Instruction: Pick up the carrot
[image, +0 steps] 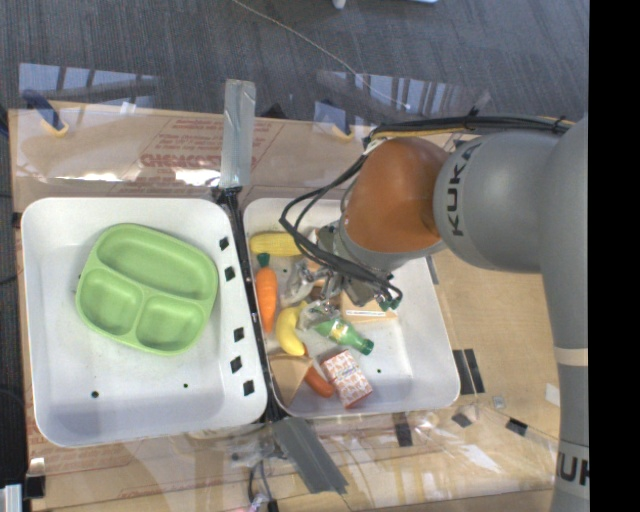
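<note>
The carrot is orange with a green top and lies along the left wall of the right bin, just below a yellow banana. My gripper hangs low in the middle of that bin, under the orange wrist band, a short way to the right of the carrot. Metal parts of it show among the toys, and nothing is visibly held.
Near the carrot lie a small yellow banana, a green bottle, a red patterned box and a brown wedge. The left bin holds a green divided plate. Black cables loop above the gripper.
</note>
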